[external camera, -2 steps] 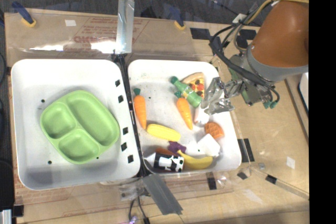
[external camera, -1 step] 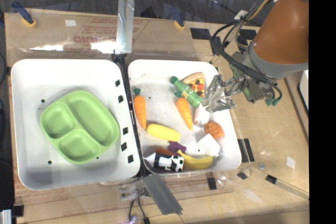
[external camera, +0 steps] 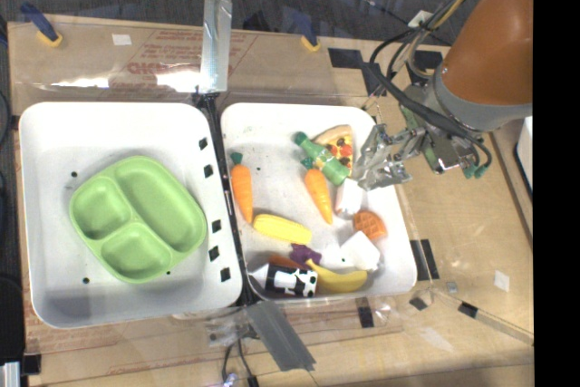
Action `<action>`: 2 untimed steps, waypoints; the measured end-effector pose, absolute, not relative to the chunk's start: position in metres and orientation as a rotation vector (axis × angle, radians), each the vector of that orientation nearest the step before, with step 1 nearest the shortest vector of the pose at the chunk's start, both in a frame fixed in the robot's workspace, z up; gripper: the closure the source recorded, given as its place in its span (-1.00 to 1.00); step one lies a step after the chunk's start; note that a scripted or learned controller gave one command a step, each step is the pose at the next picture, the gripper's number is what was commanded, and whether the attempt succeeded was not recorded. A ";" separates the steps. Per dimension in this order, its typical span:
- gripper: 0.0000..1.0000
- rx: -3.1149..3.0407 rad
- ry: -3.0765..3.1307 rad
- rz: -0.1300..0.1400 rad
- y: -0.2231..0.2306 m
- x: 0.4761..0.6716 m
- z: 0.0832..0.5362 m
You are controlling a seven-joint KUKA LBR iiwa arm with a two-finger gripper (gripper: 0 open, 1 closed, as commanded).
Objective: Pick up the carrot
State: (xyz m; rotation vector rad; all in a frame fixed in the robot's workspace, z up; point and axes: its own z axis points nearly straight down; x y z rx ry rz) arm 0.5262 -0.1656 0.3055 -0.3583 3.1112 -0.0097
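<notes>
2 white bins sit side by side on a bench, seen from above at a slant. Nearest the viewer, at the front edge of the right bin [external camera: 237, 118], lie a black-and-white toy cow [external camera: 288, 281] and a banana [external camera: 340, 279]. Just behind them is a yellow corn cob [external camera: 281, 227], with an orange ridged toy [external camera: 370, 224] to its right. The left bin [external camera: 36, 222] holds a green divided plate [external camera: 136, 217].

Farther back, 2 carrots lie in the right bin. The left carrot [external camera: 241, 190] rests against the bin's left wall, long axis running near to far, green top pointing away from the viewer. The middle carrot [external camera: 317, 193] lies mid-bin, tilted slightly, its tip pointing toward the viewer and right, its top touching a green bottle [external camera: 319, 154]. A pizza slice [external camera: 337, 140] sits behind that.

At the bin's right edge, the gripper [external camera: 373, 166] hangs just beside the middle carrot; whether its fingers are spread or closed cannot be told, and nothing is visibly held.

A good approach, in my judgement, is to move left over the middle carrot and close across its narrow width, at right angles to its long axis, clear of the bottle.
</notes>
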 end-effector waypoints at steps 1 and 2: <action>1.00 -0.363 3.108 -0.013 -0.165 0.527 0.316; 1.00 -0.368 3.104 -0.017 -0.165 0.529 0.327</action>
